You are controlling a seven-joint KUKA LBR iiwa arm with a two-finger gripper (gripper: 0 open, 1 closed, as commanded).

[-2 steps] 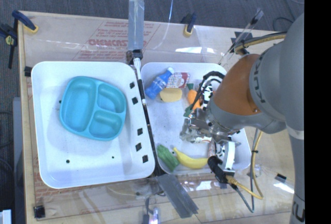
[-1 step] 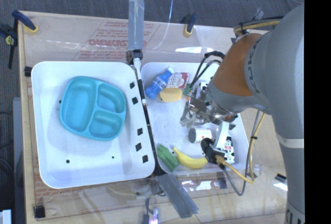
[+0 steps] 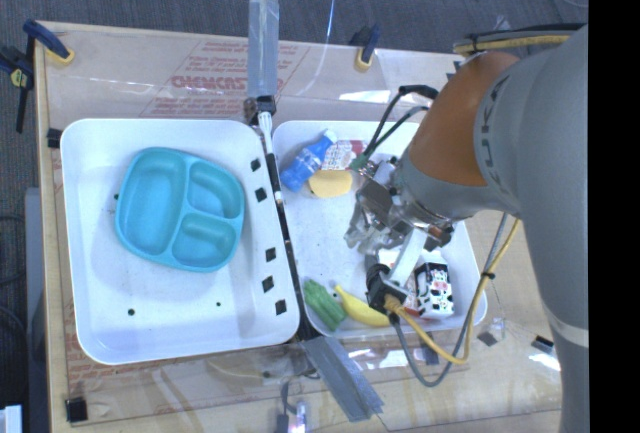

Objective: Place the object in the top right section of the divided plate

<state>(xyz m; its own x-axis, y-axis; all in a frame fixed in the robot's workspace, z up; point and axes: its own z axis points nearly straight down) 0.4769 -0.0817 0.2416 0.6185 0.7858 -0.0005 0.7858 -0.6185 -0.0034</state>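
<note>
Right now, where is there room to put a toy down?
The blue divided plate has three bare sections, and the left bin is bare floor around it. The right bin is crowded: bottle, lemon, banana, green item, and the gripper.

Left bin (image 3: 90,311): open floor around blue divided plate (image 3: 180,208), compartments bare. Right bin (image 3: 300,221) crowded: blue bottle (image 3: 305,164), yellow lump (image 3: 331,183) at top; banana (image 3: 362,307), green item (image 3: 322,303) at bottom; arm (image 3: 480,141) overhead, possibly hiding more.
</note>
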